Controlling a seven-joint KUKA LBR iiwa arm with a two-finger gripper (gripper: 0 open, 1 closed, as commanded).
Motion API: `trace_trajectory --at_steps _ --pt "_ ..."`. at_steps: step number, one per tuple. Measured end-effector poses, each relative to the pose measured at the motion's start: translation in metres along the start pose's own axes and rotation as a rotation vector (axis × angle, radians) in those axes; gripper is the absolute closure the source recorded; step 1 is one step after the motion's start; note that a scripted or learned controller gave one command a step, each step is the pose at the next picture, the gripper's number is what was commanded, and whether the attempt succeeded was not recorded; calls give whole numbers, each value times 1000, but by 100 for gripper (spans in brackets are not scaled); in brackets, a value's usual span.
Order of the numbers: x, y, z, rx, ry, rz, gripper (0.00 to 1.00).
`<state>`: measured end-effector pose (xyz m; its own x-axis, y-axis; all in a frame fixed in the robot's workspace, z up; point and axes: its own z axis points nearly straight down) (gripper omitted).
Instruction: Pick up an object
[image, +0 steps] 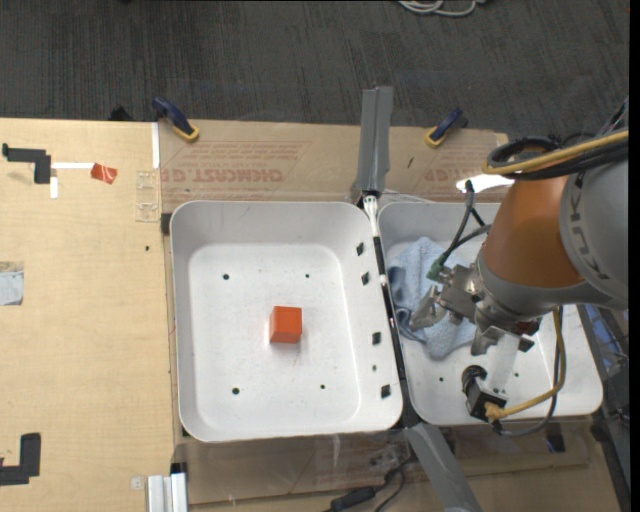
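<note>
A small orange-red cube (286, 325) lies near the middle of the left white bin (200, 300). A crumpled light-blue cloth (412, 275) lies against the left wall of the right bin (575, 395). My gripper (430, 310) hangs low over the right bin, its tip down at the lower edge of the cloth. The grey wrist and orange band (530, 235) cover much of that bin and part of the cloth. The arm's body hides the gripper's tip, so whether the cloth is held cannot be made out.
A raised divider (383, 300) with black clips separates the two bins. Cables (500, 405) loop below the wrist over the right bin's front. Cardboard (260, 160) lies behind the bins, held by blue-and-yellow clamps (175, 118). A wooden board (70, 300) lies to the left.
</note>
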<state>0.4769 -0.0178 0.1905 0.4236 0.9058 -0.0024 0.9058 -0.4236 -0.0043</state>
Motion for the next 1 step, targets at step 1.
trace_trajectory --at_steps 1 --pt "-1 1 -8 2 -2 3 100"
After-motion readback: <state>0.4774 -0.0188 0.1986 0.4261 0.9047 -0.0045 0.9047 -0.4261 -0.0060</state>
